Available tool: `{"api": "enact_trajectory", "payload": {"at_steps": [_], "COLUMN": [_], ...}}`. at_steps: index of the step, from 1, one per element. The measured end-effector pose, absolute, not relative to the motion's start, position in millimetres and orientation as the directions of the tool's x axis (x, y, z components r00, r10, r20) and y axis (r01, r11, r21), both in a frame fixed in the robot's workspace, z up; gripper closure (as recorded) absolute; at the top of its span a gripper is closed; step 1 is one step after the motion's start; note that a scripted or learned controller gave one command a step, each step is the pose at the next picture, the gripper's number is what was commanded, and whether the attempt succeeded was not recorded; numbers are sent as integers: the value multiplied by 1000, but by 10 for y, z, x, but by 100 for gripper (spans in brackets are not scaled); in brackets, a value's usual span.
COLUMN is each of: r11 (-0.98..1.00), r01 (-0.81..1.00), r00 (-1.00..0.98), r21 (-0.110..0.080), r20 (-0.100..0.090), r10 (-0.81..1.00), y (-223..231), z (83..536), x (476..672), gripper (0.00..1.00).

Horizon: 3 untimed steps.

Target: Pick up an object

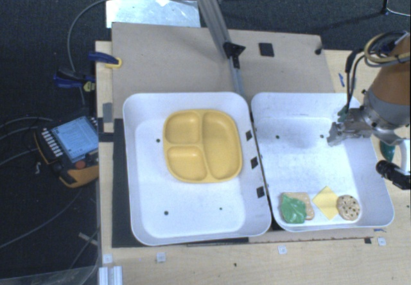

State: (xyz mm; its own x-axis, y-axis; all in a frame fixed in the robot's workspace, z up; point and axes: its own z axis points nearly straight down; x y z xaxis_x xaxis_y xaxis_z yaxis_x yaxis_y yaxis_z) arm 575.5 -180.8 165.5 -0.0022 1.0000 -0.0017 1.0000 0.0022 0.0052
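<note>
1. I saw two white bins side by side: the left bin and the right bin.
2. In the left bin lay a yellow divided plate, toward its back.
3. My arm reached over the right bin's right edge; the gripper hung above the bin floor, and I could not tell its state.
4. Along the right bin's front wall sat a green-topped toy sandwich, a yellow cheese slice and a round cookie, well apart from the gripper.

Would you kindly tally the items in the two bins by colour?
Yellow: 2, divided plate and cheese slice
Green: 1, leafy piece on toast
Tan: 1, round cookie
Total: 4
</note>
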Motion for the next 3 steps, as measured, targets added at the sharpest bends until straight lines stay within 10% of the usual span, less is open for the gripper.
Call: {"api": "enact_trajectory", "payload": {"at_steps": [3], "r11": [10], "r01": [1000], "r00": [-10], "r21": [3], "r20": [1], "r10": [1000], "y": [-1302], "z": [2220], "x": [5952], "gripper": [100]}}
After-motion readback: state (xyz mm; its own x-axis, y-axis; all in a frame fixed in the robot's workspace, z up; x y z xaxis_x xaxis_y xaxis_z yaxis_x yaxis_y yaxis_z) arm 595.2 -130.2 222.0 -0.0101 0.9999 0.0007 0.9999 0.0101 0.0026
